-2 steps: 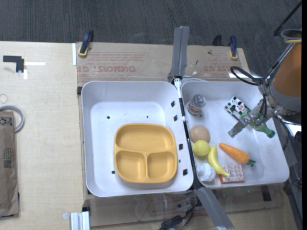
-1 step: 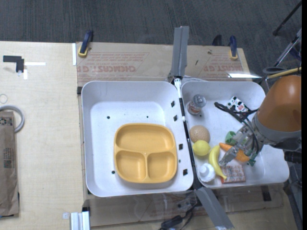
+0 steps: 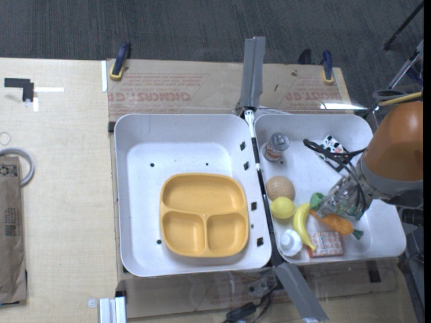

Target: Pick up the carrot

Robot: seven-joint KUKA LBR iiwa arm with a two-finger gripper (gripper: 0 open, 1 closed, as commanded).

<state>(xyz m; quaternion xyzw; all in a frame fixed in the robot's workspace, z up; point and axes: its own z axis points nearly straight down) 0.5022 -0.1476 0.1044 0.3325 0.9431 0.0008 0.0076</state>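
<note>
Camera view puts the gripper (image 3: 347, 204) low in the right bin (image 3: 377, 251), its opening impossible to tell. Just below it lies the carrot (image 3: 337, 224), touching the banana (image 3: 304, 226). A close could slip off the carrot's tapered body or catch the banana.

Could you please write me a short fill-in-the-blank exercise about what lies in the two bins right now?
1. The yellow divided tray sits in the ____ bin.
2. The tray has ____ compartments.
3. The carrot lies in the right bin, just right of the yellow ____.
4. The pincer is low over the ____ bin, close to the carrot.

Missing words: left; three; banana; right
</note>
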